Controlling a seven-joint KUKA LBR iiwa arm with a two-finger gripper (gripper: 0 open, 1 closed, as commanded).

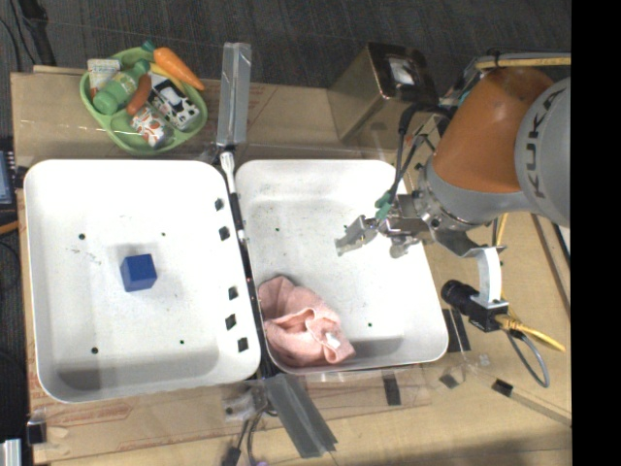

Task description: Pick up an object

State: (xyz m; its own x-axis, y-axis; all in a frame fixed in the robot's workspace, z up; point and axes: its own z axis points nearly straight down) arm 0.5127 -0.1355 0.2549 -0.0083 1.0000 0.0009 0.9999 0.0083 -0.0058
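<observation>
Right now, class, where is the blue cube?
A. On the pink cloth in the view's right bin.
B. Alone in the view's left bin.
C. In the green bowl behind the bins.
B: the blue cube sits by itself on the floor of the view's left bin, while the pink cloth lies in the right bin.

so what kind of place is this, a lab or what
Probably a robotics lab bench: a KUKA arm reaches over a white bin holding a pink cloth, a second bin holds a blue cube, and a green bowl of toy food sits behind.
</observation>
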